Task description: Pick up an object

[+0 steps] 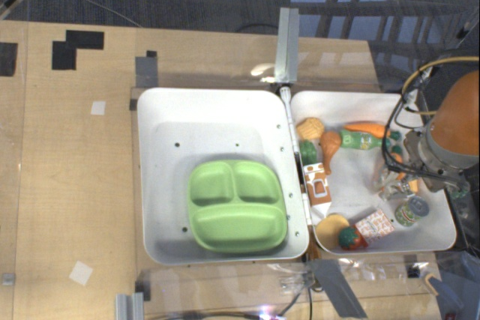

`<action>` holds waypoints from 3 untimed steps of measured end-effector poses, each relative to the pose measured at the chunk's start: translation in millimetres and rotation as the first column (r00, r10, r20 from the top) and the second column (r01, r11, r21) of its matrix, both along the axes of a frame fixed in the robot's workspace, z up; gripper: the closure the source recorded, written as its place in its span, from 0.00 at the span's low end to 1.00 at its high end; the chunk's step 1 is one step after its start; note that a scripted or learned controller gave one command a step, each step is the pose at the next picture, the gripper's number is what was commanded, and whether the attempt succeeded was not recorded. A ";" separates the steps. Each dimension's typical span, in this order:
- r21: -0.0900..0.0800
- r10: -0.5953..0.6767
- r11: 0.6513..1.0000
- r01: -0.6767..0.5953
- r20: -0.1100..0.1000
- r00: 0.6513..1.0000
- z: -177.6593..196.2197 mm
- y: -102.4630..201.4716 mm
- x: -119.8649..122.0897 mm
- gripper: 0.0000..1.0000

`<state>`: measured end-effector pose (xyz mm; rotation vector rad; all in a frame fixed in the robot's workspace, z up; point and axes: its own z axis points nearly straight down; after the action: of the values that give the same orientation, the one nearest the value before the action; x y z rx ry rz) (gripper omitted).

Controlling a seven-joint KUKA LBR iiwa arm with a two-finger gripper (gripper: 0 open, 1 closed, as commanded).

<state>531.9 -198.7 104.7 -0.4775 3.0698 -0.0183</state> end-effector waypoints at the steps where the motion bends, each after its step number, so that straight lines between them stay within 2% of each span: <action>1: 0.006 -0.054 0.999 0.054 -0.016 0.998 98.8 57.6 17.2 1.00; 2: 0.009 -0.182 0.983 0.183 -0.023 0.983 145.4 80.6 70.7 1.00; 3: 0.006 -0.142 0.990 0.142 -0.021 0.990 187.5 34.6 127.7 1.00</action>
<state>659.6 -164.1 292.2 -0.2598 3.1155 -0.0056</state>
